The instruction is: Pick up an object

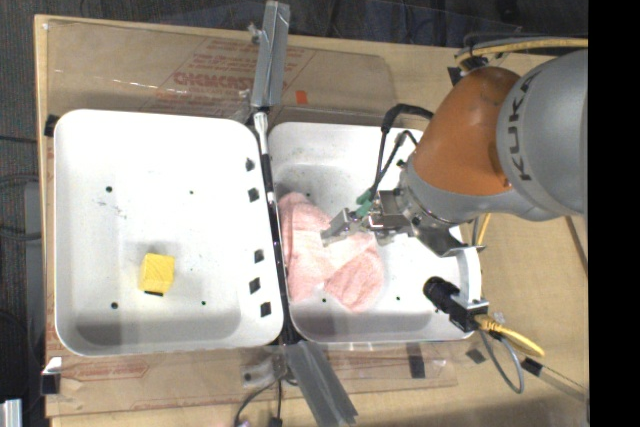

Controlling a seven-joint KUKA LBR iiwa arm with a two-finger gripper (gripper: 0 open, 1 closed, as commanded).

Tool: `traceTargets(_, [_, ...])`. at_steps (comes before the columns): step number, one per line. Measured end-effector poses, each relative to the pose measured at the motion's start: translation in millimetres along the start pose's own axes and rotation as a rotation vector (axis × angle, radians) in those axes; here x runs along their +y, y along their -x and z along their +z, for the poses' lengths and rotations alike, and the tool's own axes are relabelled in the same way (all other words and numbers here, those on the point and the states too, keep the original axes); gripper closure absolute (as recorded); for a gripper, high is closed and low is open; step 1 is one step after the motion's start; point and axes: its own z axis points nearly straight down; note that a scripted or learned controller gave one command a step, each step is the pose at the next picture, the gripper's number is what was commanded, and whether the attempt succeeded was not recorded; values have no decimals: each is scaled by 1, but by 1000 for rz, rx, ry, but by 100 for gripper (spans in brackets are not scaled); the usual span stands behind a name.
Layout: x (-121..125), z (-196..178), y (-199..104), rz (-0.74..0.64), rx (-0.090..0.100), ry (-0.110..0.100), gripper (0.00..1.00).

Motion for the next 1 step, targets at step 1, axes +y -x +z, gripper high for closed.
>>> traceTargets(1, [57, 106, 44, -184, -3, 10, 0])
